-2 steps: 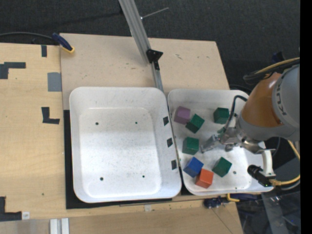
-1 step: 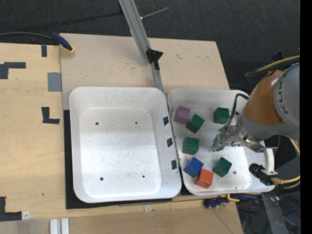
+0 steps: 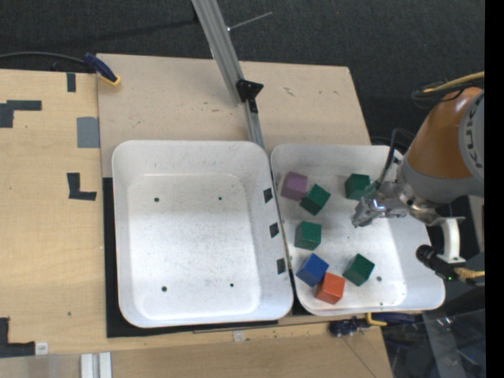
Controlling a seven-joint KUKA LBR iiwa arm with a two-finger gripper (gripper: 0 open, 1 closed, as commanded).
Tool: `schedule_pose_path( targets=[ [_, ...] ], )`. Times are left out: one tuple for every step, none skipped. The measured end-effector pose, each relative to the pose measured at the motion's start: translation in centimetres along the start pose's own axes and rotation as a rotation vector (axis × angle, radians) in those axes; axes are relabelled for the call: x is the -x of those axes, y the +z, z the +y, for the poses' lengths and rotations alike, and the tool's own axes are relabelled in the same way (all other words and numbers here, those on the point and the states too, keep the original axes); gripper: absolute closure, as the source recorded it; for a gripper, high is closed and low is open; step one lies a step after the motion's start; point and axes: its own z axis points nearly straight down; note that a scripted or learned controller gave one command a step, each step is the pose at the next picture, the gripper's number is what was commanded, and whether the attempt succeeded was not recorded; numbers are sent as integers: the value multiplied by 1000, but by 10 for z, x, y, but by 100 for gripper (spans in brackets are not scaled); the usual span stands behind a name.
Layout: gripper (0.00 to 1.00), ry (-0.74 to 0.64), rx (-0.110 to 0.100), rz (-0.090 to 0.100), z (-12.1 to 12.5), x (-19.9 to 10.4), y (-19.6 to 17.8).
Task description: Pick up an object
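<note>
On the desk (image 3: 181,101), the right bin (image 3: 394,160) is my landmark. Inside it, from its left wall: a purple cube (image 3: 294,184), green, blue and orange cubes, then my gripper (image 3: 364,213) above its floor, its state unclear.

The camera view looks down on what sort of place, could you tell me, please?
Probably a robotics lab bench for grasping trials: two white bins on a plywood top, coloured blocks in the right one, and a robot arm reaching in.
</note>
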Motion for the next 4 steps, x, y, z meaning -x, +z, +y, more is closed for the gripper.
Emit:
schedule_pose_path(
  targets=[
    [100, 0, 0, 0, 1, 0, -47],
    [100, -4, -5, 3, 16, -49, -40],
    [100, -4, -4, 3, 30, -95, -54],
    [100, -5, -6, 3, 46, -143, -47]
  ],
)
